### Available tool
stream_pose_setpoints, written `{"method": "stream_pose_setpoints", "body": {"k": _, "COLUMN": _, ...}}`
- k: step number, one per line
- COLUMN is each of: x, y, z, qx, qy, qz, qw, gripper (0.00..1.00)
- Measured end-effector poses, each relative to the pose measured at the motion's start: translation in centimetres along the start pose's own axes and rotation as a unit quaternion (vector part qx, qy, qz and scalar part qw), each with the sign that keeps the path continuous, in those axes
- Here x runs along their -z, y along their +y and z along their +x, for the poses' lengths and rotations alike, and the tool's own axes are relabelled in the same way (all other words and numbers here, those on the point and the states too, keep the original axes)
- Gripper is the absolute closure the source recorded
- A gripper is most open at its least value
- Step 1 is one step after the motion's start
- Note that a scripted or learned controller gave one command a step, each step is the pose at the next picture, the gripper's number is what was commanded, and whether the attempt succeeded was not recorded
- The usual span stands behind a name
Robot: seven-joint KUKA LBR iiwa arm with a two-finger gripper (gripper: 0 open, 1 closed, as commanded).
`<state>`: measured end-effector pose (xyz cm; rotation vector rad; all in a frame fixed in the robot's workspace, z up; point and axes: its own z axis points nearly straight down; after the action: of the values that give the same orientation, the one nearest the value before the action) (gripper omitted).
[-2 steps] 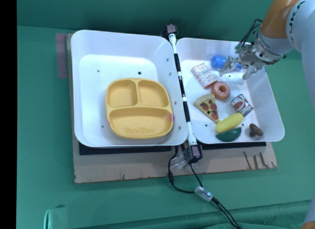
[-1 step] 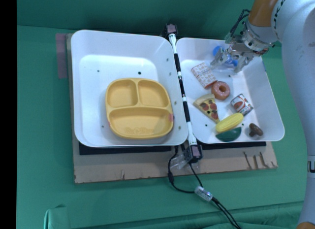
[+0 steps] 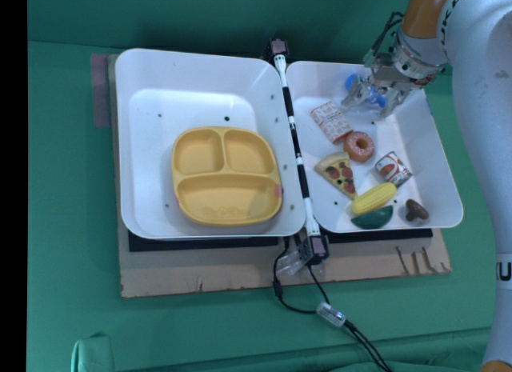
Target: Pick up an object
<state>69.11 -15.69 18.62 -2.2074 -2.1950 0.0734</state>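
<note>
Right now your gripper [image 3: 373, 94] sits low over the far edge of the right bin [image 3: 438, 172], fingers spread on either side of a small blue object [image 3: 358, 86]. You can see blue between the fingers, but the picture is too blurred there to show whether they have closed on it, so you cannot tell if it is gripped or merely straddled. The arm [image 3: 472, 34] comes down from the bin's far right corner.

Just beside the gripper, toward the bin's middle, lies a red-and-white packet [image 3: 330, 120], with a donut [image 3: 358, 146] touching its near corner. Near the centre you have a pizza slice [image 3: 338, 174] and, to its right, a small can [image 3: 393, 168] tipped on its side. Along the near edge rest a corn cob [image 3: 374, 198], a green wedge [image 3: 372, 218] right against it, and a brown piece [image 3: 414, 211] in the near right corner.

Your left bin [image 3: 144, 82] carries a yellow divided plate [image 3: 226, 176], set toward its near right part.
</note>
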Motion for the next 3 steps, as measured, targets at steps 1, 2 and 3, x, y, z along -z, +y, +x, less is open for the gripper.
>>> {"method": "stream_pose_setpoints", "body": {"k": 1, "x": -0.01, "y": -0.01, "z": 0.17, "qx": -0.002, "qy": -0.002, "qz": 0.0, "qw": 1.0, "gripper": 0.0}}
{"method": "stream_pose_setpoints", "body": {"k": 2, "x": -0.02, "y": -0.02, "z": 0.5, "qx": -0.003, "qy": -0.004, "qz": -0.001, "qw": 1.0, "gripper": 0.0}}
{"method": "stream_pose_setpoints", "body": {"k": 3, "x": -0.01, "y": 0.0, "z": 1.13, "qx": -0.003, "qy": -0.005, "qz": -0.001, "qw": 1.0, "gripper": 0.0}}
